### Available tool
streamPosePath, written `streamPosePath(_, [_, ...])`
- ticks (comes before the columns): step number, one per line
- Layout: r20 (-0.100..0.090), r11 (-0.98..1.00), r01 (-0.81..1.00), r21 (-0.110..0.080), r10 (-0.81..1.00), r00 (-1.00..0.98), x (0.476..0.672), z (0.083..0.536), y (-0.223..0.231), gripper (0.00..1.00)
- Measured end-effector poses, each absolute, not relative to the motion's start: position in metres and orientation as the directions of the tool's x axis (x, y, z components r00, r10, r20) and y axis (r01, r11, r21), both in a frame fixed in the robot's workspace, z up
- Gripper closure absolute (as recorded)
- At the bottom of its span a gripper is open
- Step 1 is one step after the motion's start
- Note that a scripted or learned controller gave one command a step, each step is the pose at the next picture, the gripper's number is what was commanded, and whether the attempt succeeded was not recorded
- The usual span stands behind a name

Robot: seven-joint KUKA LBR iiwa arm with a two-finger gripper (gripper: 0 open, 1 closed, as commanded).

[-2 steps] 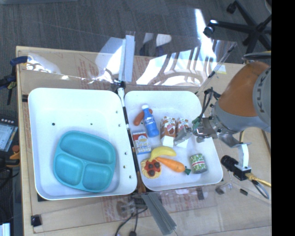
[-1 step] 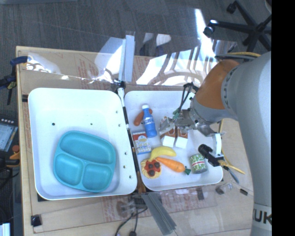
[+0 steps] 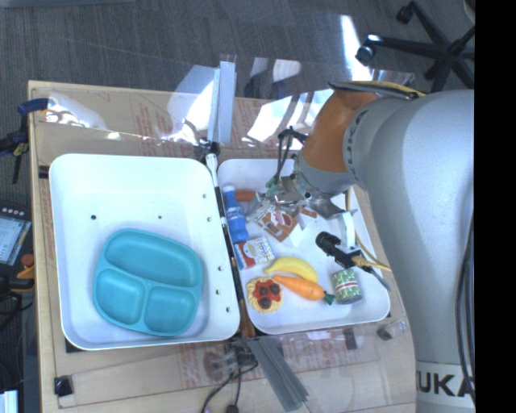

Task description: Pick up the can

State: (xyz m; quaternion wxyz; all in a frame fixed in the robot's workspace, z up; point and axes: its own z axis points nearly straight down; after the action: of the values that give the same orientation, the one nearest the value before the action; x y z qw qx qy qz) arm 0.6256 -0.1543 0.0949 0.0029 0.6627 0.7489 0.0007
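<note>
While the claw (image 3: 278, 193), grip unclear, hangs over the right bin (image 3: 367, 321), can (image 3: 347, 285) lying near carrot (image 3: 301, 286)

Wooden desk (image 3: 121, 121) on dark grey carpeted floor (image 3: 121, 40). Clear plastic sheeting (image 3: 193, 89) at the desk's far edge reflects bright light. Black wheeled chair base (image 3: 419, 24) at upper right. Cables (image 3: 230, 395) trail off the near edge; dark equipment (image 3: 12, 234) stands at left.
</note>
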Motion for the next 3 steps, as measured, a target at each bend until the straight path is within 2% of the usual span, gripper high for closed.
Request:
streamPosePath(1, [-0.022, -0.033, 0.999, 0.017, 0.999, 0.033, 0.56, 0.099, -0.139, 0.0])
streamPosePath(2, [-0.007, -0.455, 0.89, 0.01, 0.89, 0.455, 0.547, 0.094, -0.133, 0.0])
streamPosePath(3, [-0.004, -0.547, 0.837, 0.013, 0.837, 0.547, 0.478, 0.095, -0.132, 0.0])
